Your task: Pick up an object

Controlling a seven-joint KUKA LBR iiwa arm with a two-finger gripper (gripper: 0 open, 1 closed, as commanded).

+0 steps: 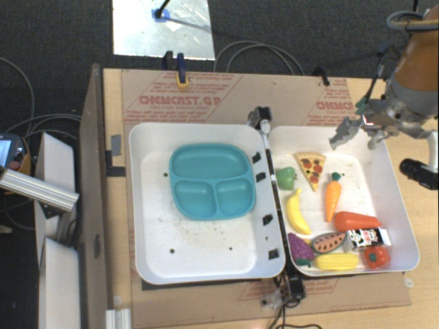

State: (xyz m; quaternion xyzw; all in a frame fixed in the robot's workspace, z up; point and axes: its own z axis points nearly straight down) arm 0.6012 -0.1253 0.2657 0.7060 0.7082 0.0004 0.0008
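The right bin (401,204) holds toy food: a pizza slice (311,166), a green pepper (285,178), a carrot (333,196), a banana (296,212), a red pepper (355,220), purple grapes (299,247), a watermelon slice (328,242), corn (335,261), a tomato (376,256) and a black-and-white carton (368,237). My gripper (358,140) hangs over the bin's back edge, above and right of the pizza slice. It is open, its two fingers (341,136) spread apart with nothing between them.
A teal divided plate (211,181) lies in the left bin (154,238). Black clips (267,219) line the seam between the bins. Cardboard (226,94) lies under both bins. Cables run behind the bench.
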